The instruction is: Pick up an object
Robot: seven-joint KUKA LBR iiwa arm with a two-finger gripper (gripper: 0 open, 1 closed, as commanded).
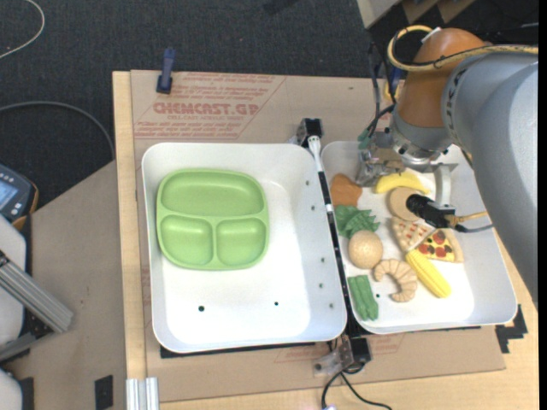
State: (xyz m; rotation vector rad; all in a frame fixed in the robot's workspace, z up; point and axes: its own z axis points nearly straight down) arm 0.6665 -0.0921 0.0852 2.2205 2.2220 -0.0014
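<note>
The banana (400,182) lies at the back of the right bin (491,310), just beneath the gripper (402,165), crowded by toy food. Jaws' state: cannot tell. A descent may snag neighbours or slip off.

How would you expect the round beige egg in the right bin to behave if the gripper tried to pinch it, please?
The egg looks smooth and rounded, so it would probably slip from a pinch or roll when nudged. It appears to be toy food, likely light and stiff. Leafy greens and a croissant crowd it, which may limit rolling.
</note>
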